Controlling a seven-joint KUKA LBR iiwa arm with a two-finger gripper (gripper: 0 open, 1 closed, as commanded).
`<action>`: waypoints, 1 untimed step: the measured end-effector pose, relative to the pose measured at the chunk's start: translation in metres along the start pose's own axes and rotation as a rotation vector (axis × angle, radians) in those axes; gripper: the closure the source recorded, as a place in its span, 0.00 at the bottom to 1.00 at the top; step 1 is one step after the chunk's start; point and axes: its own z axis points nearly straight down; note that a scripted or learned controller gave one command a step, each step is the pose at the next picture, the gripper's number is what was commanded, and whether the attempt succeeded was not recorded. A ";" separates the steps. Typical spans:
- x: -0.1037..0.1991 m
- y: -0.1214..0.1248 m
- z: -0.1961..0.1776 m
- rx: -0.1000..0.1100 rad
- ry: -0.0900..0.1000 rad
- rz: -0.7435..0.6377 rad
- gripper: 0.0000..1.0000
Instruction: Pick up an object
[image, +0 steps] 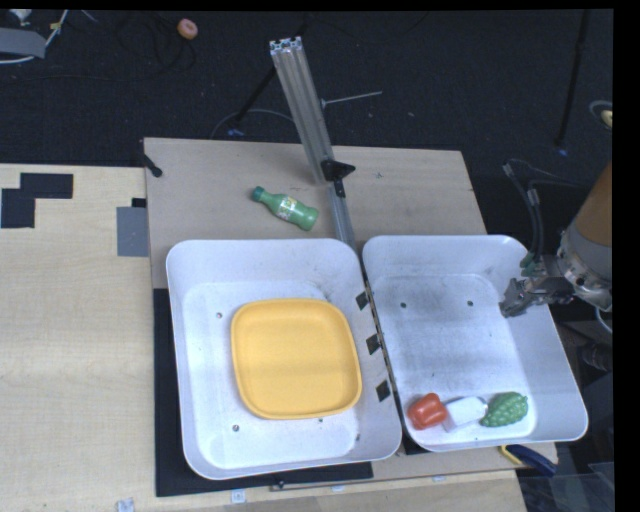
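Along the front edge of the right bin (455, 330) lie three small items: a red pepper-like toy (427, 410), a white block (465, 411) and a green bumpy toy (504, 409). A yellow square plate (295, 357) rests in the left bin (200, 300). My gripper (520, 297) hangs over the right bin's far right rim, well behind the three items, with nothing visible between its fingers.
A green bottle (285, 207) lies on the bench behind the left bin. A slanted metal bar (310, 110) rises from behind the gap between the bins. Black clips (372, 343) sit along the seam between the two bins.
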 end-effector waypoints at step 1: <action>-0.001 0.000 -0.024 0.002 0.001 0.000 1.00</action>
